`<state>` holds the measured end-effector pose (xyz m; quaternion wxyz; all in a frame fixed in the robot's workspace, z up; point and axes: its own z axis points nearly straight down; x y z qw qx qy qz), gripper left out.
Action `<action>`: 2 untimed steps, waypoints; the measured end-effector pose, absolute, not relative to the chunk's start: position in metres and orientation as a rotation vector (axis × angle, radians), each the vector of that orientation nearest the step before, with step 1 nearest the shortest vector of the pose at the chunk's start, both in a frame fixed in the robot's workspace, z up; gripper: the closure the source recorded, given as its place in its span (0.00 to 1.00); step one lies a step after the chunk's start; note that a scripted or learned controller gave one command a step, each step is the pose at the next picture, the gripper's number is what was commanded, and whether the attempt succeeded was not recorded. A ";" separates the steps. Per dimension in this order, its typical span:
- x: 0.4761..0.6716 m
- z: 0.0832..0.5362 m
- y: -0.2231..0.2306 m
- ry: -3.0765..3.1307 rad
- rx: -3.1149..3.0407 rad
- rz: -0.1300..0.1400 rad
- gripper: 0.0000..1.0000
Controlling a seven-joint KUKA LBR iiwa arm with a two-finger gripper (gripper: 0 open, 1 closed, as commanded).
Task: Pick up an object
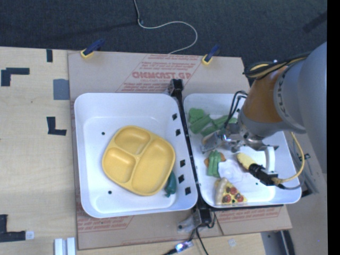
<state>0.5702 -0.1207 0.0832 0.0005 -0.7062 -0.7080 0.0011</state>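
My gripper point(218, 141) hangs low in the right bin point(284, 196), near its middle left. It sits just below a green leafy toy point(200, 120) and just above a small green and orange piece point(213, 164). Nothing shows held in it. A yellow banana-like toy point(245, 159) lies to the gripper's right, partly under the wrist. A pizza slice toy point(228, 193) rests at the bin's front. A white piece point(230, 170) lies between them.
The left bin point(85, 142) holds a yellow divided plate point(139, 159) with a teal object point(171, 184) against its lower right edge. A black divider point(184, 142) separates the bins. The grey arm with its orange band point(263, 100) covers the right bin's upper right.
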 end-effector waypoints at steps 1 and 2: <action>0.571 0.095 -0.121 -2.225 -2.219 0.002 1.00; 0.573 0.157 -0.115 -2.226 -2.222 -0.004 1.00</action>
